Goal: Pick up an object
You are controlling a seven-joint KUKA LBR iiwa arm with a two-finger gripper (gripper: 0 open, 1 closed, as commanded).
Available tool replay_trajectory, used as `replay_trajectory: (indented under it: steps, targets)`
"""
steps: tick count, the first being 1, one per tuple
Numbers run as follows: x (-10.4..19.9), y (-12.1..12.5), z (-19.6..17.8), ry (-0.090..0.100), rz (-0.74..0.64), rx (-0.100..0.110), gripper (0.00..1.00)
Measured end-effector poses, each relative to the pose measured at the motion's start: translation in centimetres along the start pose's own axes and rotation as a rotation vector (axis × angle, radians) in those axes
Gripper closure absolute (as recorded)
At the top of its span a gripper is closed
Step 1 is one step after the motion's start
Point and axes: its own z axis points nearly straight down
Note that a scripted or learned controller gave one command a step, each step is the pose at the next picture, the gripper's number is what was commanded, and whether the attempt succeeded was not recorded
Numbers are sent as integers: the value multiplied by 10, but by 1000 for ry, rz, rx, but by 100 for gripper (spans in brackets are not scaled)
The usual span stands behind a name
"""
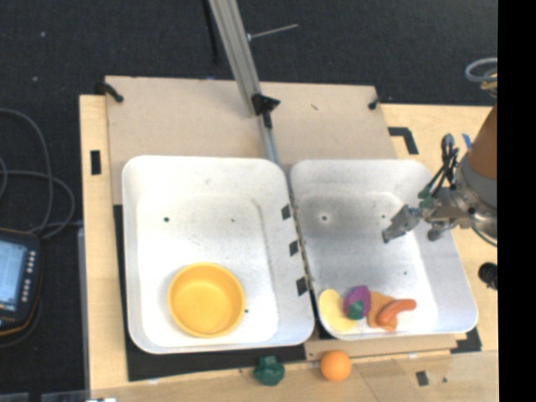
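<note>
My gripper [414, 231] hovers over the right side of the right bin [352, 182]. It is open, and bare bin floor shows between its two fingers. Along this bin's front wall lies a cluster of toys: a pale yellow piece [330, 306], a purple eggplant with a green cap [358, 300] and an orange-red sausage-shaped piece [394, 309]. The cluster is below and left of the gripper, well apart from it. A yellow bowl [206, 299] sits upright in the front of the left bin [201, 191].
An orange ball [335, 365] and a small green object [270, 371] lie on the bench in front of the bins. A metal rail [243, 57] slants down from the top to the gap between the bins. A handheld screen [15, 279] sits at the far left.
</note>
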Motion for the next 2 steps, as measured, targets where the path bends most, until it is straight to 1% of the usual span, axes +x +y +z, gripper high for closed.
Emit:
replay_trajectory:
  steps: [1, 2]
  targets:
    - [0, 0, 0, 0, 1, 0, 0]
    - [-5, 1, 43, -1, 3, 5, 0]
